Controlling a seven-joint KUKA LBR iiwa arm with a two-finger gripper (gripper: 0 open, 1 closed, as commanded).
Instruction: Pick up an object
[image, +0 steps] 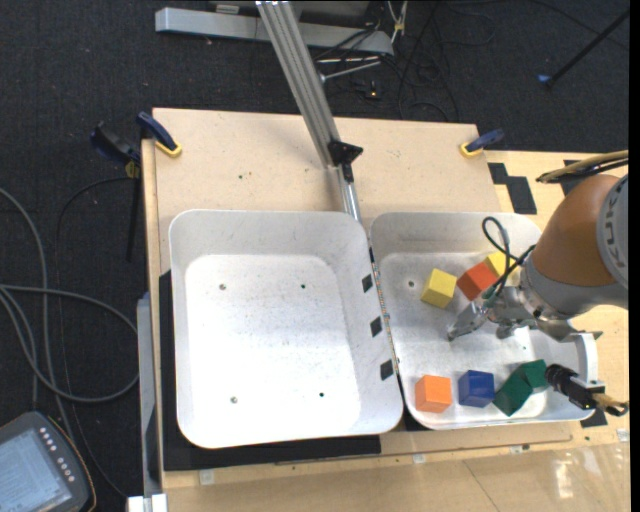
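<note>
1. Closest candidate is the red-orange cube (478, 281), sitting in the upper part of the right-hand shallow white bin (400, 240). It's touching or nearly touching a yellow cube behind it (500, 264), with another yellow cube (438, 288) just to its left.
2. My two-finger gripper (472, 322) is hovering just below that red-orange cube, tips pointing down-left at bare bin floor. Nothing is sitting between the fingers (462, 329).
3. I'm reading the fingers as close together, but they're small and blurred here, so I can't tell the gap for sure.
4. To do this well, I'm judging I need to spread wide first, centre over one cube and align the fingers with its flat faces, not its corners.
5. The crowded yellow neighbours are risking a nudge or double contact.
6. Easier alternatives are lining the bin's near edge: the orange cube (433, 393), blue cube (477, 388) and dark green block (521, 387), though the wall is limiting finger room there.
</note>
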